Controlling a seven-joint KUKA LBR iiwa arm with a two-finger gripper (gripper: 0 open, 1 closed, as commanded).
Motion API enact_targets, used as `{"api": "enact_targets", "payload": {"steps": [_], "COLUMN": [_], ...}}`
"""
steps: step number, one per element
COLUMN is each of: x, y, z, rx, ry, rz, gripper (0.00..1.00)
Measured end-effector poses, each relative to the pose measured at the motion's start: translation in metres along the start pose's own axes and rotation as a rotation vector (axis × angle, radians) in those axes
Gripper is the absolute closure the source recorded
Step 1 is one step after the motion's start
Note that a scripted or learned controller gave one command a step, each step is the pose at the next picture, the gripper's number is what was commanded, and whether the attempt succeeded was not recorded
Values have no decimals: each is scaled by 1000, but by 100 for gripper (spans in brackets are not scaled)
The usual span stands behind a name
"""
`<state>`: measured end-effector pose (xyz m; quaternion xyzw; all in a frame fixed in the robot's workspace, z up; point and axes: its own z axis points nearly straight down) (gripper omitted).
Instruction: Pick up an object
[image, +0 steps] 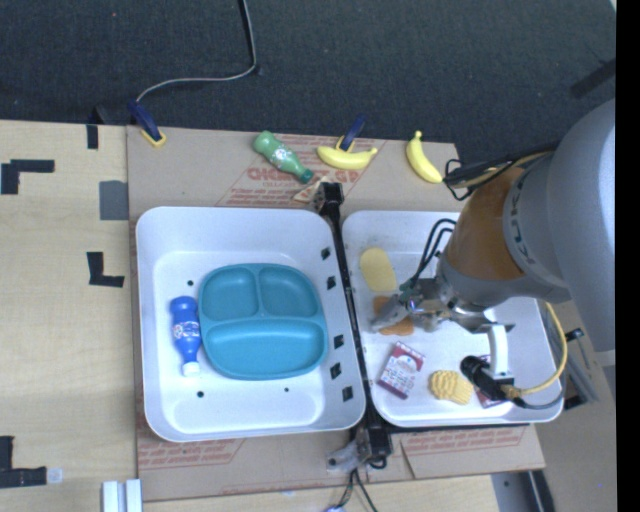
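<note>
My gripper (398, 312) is low in the right bin (440, 415), at its left half, under the grey arm with the orange band. An orange-brown item (398, 325) lies right at the fingertips, partly hidden by them. A pale yellow oblong piece (377, 268) lies just above the gripper. A small red and white packet (400, 370) and a yellow ridged item (450, 387) lie below it. The wrist hides much of the bin's right side.
The left bin (160, 240) holds a blue divided plate (263, 321) and a blue and white bottle (185, 333). Behind the bins lie a green bottle (282, 156) and two yellow bananas (345, 156) (423, 160). A black divider (343, 300) runs between the bins.
</note>
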<state>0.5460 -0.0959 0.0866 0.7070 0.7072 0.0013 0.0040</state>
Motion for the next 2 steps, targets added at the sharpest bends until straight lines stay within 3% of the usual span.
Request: {"api": "enact_targets", "payload": {"steps": [1,2], "x": [1,1], "y": [17,18], "z": [1,-9], "rx": [7,4], "ry": [3,1], "rz": [1,1], "gripper": [0,100]}}
